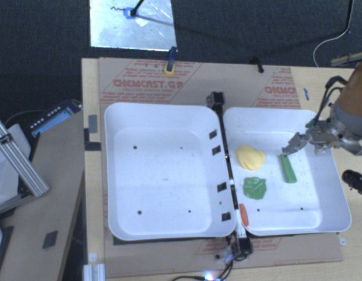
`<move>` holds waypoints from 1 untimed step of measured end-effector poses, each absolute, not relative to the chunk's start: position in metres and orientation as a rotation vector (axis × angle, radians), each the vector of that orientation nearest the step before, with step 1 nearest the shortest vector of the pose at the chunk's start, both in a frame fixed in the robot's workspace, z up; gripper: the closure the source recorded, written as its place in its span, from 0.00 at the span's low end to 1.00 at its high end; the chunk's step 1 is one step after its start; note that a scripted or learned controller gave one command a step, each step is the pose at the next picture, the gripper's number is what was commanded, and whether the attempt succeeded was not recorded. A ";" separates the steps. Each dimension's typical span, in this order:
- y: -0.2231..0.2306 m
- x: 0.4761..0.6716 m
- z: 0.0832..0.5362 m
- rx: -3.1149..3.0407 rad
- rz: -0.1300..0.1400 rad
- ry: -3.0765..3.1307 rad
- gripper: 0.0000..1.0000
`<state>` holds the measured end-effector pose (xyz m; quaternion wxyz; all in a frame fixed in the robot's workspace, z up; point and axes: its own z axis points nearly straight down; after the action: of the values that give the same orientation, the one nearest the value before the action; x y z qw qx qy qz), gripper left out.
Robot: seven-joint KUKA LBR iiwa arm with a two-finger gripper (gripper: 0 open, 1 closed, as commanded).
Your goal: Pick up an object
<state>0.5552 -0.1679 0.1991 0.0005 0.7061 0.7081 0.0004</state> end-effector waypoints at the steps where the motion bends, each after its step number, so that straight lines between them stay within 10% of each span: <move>1: -0.136 0.598 0.081 2.212 0.005 2.228 0.00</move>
<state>0.5977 -0.1364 0.0808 0.0011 0.7045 0.7097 0.0016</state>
